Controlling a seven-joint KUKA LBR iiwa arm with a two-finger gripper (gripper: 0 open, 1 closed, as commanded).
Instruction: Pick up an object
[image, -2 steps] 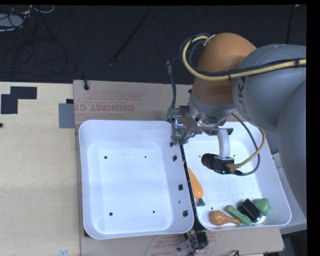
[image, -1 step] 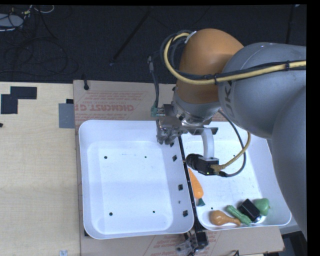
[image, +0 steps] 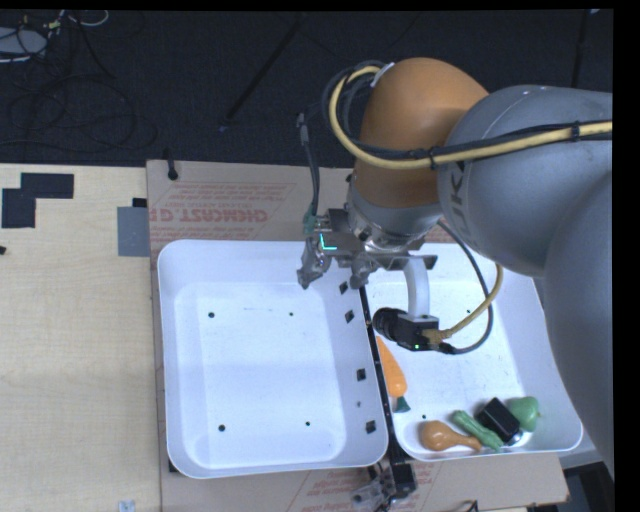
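The arm (image: 520, 170) is seen reaching over the right bin (image: 560, 420), its jaws hung near the divider above an orange carrot-like toy (image: 393, 372); whether they are released or clenched cannot be told. A tan gourd-shaped toy (image: 446, 436), a green item (image: 522, 409) and a black block (image: 497, 419) are gathered at the bin's near corner

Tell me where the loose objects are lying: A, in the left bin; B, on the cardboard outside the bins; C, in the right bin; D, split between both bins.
C: the carrot, the tan piece, the green pieces and the black block all lie in the right bin, toward its near side.
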